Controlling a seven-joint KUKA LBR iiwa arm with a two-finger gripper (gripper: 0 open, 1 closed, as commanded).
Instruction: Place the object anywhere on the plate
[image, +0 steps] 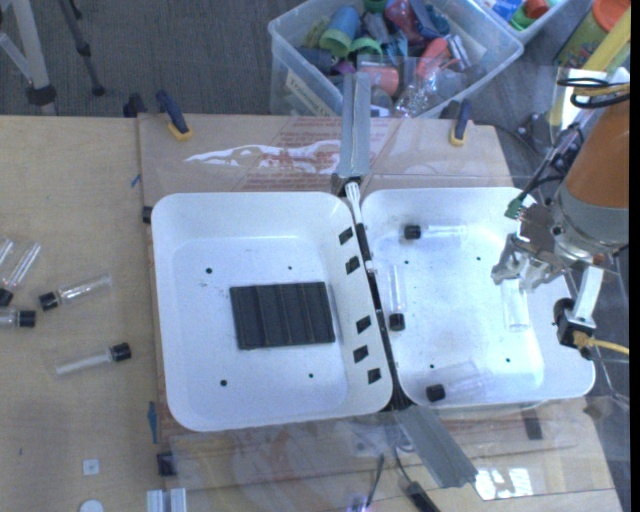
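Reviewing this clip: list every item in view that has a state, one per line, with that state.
Gripper: over the right bin, a clear vial between its fingers.
Held vial: hanging upright, off the bin floor.
Dark ribbed plate: flat in the left bin, nothing on it.
Capped vials in the right bin: three lying flat.
Vials on the bench: lying loose at left.

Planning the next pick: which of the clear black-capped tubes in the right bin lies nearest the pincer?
The tube right under the pincer, by the bin's right side. The others lie by the far wall, the divider and the near wall.
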